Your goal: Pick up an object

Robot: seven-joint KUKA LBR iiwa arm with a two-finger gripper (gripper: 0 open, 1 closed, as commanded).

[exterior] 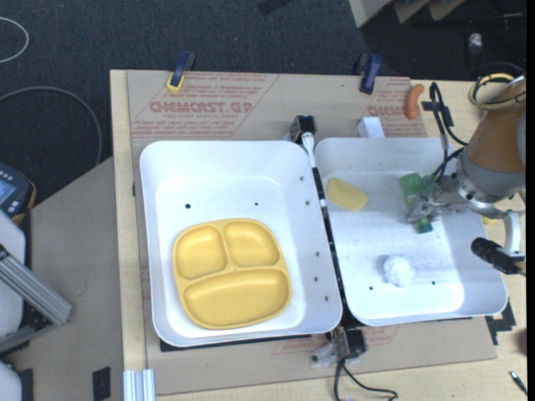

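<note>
In the right bin [468,299], a green object [410,184] lies toward the back right. My gripper [421,214] is low over the bin floor, right at the green object's near end. A bit of green shows at the gripper's tip, and I cannot make out whether it is held. A pale yellow, flat piece [346,195] lies at the bin's back left. A white crumpled lump [399,270] rests near the front middle, apart from the gripper. The arm's orange band [500,140] is above the bin's right rim.
The left bin [159,224] holds a yellow divided plate [231,271] in its front half. An orange item [413,102] lies on the cardboard behind the right bin. Blue clamps [369,73] sit at the board's back edge, and cables run beside the arm.
</note>
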